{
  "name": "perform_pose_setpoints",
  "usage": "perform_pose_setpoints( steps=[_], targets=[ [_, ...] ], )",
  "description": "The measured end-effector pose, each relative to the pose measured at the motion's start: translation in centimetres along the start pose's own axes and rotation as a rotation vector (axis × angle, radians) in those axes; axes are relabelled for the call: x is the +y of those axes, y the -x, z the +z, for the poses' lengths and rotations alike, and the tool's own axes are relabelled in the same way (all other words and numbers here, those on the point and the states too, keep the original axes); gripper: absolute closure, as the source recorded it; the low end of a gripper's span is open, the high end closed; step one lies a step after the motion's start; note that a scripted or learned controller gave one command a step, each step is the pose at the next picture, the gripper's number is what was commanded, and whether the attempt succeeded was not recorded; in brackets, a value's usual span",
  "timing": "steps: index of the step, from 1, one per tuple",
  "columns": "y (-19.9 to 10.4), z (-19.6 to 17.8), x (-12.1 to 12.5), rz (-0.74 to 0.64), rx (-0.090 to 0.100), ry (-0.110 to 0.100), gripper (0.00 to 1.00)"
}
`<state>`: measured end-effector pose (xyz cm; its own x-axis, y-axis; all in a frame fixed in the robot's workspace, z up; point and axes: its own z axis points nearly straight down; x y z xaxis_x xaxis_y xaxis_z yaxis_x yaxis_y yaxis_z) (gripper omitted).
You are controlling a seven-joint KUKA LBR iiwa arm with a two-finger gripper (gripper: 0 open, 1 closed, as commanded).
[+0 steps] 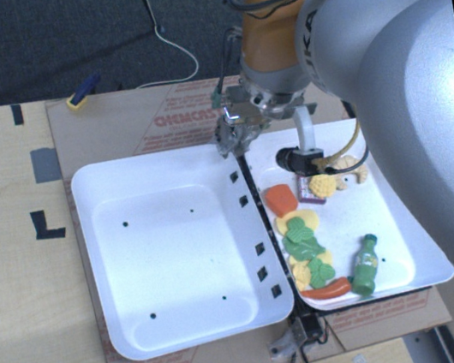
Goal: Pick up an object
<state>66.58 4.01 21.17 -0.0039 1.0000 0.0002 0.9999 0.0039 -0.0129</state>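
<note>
My gripper hangs over the far end of the right bin, close to the wall it shares with the left bin. Its fingers stand spread apart, open, with nothing between them. Just in front of it lie an orange block, a small purple piece, a yellow corn-like toy and a beige toy. Nearer the front lie green leafy pieces, a yellow piece, a red chili and a green bottle.
The big grey arm covers the right side of the view and the right bin's far corner. Both bins rest on a cardboard sheet. A blue and yellow tool lies at the back left, beside a white cable.
</note>
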Motion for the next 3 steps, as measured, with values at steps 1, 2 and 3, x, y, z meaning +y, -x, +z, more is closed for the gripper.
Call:
perform_pose_setpoints(
  steps=[1, 2, 3],
  targets=[
    [-5.9, 3.0, 0.2, -0.002, 0.0, 0.007, 1.0],
    [-2.7, -8.9, -0.6, 0.004, 0.0, 0.021, 1.0],
    [-9.2, 0.3, 0.1, -0.002, -0.001, 0.006, 1.0]
  ],
)
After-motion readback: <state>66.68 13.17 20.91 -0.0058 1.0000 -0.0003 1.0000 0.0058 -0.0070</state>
